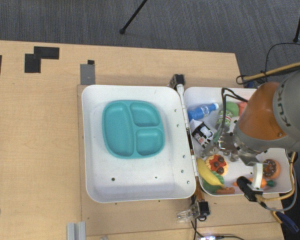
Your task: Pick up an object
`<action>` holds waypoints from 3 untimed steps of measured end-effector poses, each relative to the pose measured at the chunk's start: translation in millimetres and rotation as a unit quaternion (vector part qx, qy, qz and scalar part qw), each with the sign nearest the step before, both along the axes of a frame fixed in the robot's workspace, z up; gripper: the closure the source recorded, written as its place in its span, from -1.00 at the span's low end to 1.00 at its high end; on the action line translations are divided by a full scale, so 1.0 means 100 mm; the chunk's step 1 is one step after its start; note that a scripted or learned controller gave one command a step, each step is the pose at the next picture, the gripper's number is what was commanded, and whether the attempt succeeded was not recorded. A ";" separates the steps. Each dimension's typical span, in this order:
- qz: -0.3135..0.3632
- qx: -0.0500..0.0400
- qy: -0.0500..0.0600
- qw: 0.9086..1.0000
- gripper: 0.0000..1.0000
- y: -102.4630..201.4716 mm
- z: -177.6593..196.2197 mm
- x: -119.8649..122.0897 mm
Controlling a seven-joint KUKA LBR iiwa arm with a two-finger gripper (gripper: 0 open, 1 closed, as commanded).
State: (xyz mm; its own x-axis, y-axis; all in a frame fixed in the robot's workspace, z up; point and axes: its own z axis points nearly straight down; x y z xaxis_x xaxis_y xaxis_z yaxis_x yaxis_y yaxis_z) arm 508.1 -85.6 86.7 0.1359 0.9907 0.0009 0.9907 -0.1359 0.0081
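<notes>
Your grey two-finger gripper [219, 149] hangs low over the right-hand shallow white bin [285, 186], reaching in beneath the arm's orange-banded wrist [260, 114]. You cannot tell from this angle how it is set; the wrist and cabling hide much of it. Just below it you will see a small red-and-orange toy [217, 163], so close that contact cannot be judged. Touching that toy's lower left lies a yellow plastic banana [208, 174], against the bin's left wall. To the gripper's left sits a small black-and-white packet [202, 132], and above that a blue plastic bottle with a white cap [202, 110]. A green object [232, 108] peeks out beside the wrist. Farther left, well apart, the left-hand shallow white bin [135, 184] holds a teal three-compartment plastic tray [133, 128], lying flat.
</notes>
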 end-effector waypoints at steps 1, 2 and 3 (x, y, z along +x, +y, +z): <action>0.018 -0.001 0.000 1.000 -1.00 -0.05 0.00 0.63; 0.095 -0.001 0.003 0.995 -1.00 0.01 -0.01 0.98; 0.095 -0.002 0.002 0.995 1.00 0.00 0.11 1.00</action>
